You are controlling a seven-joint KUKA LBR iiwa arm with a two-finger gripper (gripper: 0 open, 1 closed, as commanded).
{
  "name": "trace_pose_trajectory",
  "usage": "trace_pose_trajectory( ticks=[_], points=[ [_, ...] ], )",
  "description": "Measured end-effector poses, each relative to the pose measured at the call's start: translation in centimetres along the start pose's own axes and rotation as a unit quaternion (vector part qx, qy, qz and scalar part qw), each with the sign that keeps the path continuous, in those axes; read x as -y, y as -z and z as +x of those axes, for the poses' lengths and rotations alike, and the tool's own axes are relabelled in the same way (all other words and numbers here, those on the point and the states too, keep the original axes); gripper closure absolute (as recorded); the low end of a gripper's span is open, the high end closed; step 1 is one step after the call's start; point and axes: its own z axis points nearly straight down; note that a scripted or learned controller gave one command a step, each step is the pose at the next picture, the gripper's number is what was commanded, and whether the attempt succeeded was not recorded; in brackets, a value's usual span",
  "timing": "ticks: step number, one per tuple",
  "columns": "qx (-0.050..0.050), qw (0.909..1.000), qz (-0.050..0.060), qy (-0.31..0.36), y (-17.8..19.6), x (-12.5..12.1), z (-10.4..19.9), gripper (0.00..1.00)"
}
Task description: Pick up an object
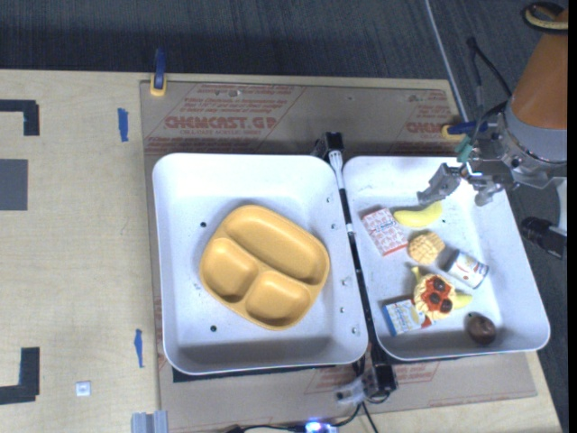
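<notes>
Hovering with fingers spread and nothing between them, gripper (pixel 460 183) over the back of the right bin (pixel 532 305), one finger just above the banana (pixel 420 215), the other nearer the bin's right wall. Reaching in from the right behind it, grey arm (pixel 532 142) with its orange band. Lying below the banana: a small red-and-white card (pixel 384 230) toward the bin's left wall, a round waffle (pixel 425 245), a white can (pixel 464 270) on its side, a red-and-yellow toy (pixel 434 296), a blue-edged packet (pixel 400 317) and a dark brown ball (pixel 480 328) in the front right corner. Filling the middle of the left bin (pixel 180 188), a yellow three-part tray (pixel 262 265), upside down.
</notes>
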Motion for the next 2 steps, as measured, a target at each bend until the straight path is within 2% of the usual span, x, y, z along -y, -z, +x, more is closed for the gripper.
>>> trace_pose_trajectory(
  ticks=[1, 2],
  points=[
    [0.000, 1.0000, 0.000, -0.001, -15.6, -1.8, -2.2, 0.00],
    [0.000, 1.0000, -0.001, -0.001, -17.8, 4.0, -2.3, 0.00]
  ],
)
